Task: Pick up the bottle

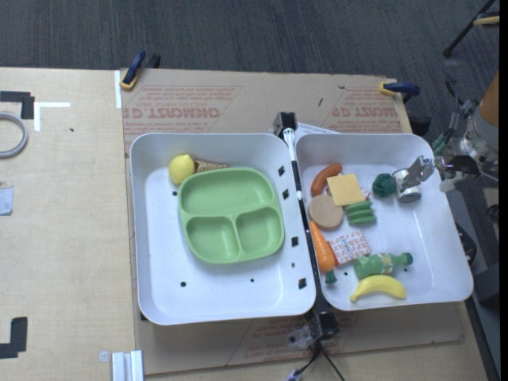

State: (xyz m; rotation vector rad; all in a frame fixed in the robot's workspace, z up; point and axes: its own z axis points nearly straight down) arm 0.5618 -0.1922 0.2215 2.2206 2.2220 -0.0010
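Bottle pick, right bin: gripper (pixel 412 182) poised high, its grasp unreadable from here.
Green bottle (pixel 381 264) lies lengthwise, touching the banana (pixel 379 289), beside the carrot (pixel 321 248). Risk: fingers snag the banana or skid off.

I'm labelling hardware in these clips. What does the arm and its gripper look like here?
At the view's right edge, the gripper is shiny silver metal with slim fingers. Behind it sits a pale grey wrist with thin cables and small green fittings, and a patch of the orange band above it.
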